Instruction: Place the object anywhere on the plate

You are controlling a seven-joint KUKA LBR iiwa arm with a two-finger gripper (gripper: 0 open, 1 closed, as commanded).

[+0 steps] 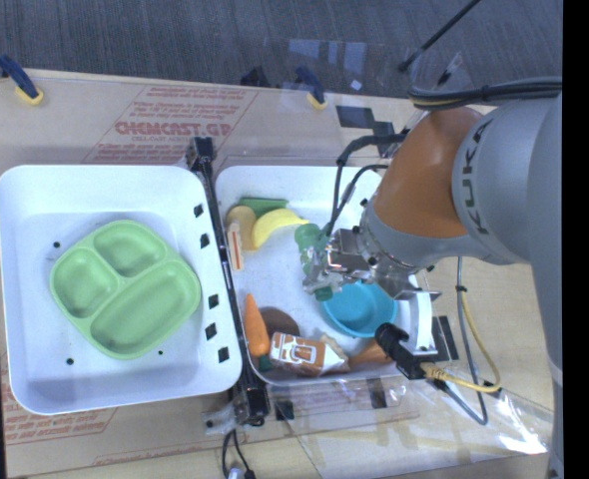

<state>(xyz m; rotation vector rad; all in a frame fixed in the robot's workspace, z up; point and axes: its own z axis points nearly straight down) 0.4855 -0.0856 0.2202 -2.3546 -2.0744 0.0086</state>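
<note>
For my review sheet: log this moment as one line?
arm: over right bin | end effector: among toy food beside blue bowl | green three-compartment plastic plate: left bin, bare | placement: pending

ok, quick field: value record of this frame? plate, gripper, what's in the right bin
plate: green divided plate, three compartments, in the left bin, nothing on it
gripper: gripper low over the right bin, near a green item; grasp not discernible
arm: reaches in from the right, orange band above the wrist
right bin contents: banana, blue bowl, carrot, brown item, orange-and-white carton
task state: no object on the plate yet
</note>
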